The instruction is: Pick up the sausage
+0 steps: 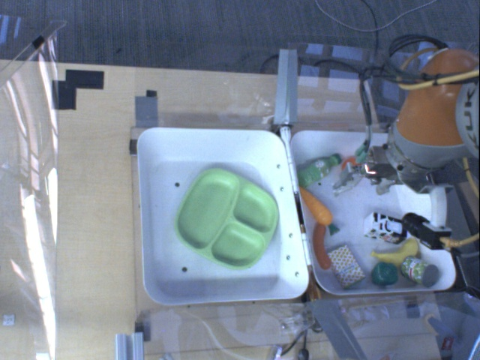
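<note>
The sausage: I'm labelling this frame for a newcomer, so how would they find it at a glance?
Look in the right white bin, along its left wall. The sausage lies there, just below the orange carrot and left of a small patterned block. It is reddish brown, darker and blunter than the carrot.

A single fixed camera is looking down at a slant from above the tabletop [90,223], facing toward its far edge, where dark carpet is showing along the top of the frame. It is standing at a middling distance, taking in both white bins whole: the left bin [154,223], which is sitting near the centre of the frame, and the right bin [352,145], which is lying toward the right edge. The arm [435,100] is entering from the right and is being cut off by the frame. A clear panel [26,163] is rising at the left margin, nearest the lens.
</note>
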Motion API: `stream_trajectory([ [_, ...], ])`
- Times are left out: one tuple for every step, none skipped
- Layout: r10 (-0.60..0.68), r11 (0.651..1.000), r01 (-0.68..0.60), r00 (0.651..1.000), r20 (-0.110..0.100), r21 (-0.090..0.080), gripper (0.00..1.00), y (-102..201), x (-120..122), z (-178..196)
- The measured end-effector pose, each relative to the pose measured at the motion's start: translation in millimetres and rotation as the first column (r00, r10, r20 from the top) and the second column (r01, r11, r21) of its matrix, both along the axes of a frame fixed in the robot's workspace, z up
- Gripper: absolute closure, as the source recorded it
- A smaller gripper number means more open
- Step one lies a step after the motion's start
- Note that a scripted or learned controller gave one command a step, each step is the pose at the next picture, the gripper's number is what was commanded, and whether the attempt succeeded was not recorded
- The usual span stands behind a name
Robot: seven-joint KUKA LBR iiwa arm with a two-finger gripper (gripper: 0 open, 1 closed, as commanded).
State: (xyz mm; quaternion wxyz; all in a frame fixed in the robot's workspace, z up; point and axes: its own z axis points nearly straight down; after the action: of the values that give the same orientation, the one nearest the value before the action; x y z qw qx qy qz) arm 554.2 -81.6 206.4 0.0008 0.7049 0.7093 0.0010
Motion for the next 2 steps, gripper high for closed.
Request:
stream_trajectory([
  [0.034, 0.999, -0.034, 0.999, 0.001, -0.001, 0.00, -55.6, 22.1, -21.8],
  [-0.197, 0.980, 0.197, 0.980, 0.001, -0.001, 0.00, -62.0, 90.9, -109.8],
])
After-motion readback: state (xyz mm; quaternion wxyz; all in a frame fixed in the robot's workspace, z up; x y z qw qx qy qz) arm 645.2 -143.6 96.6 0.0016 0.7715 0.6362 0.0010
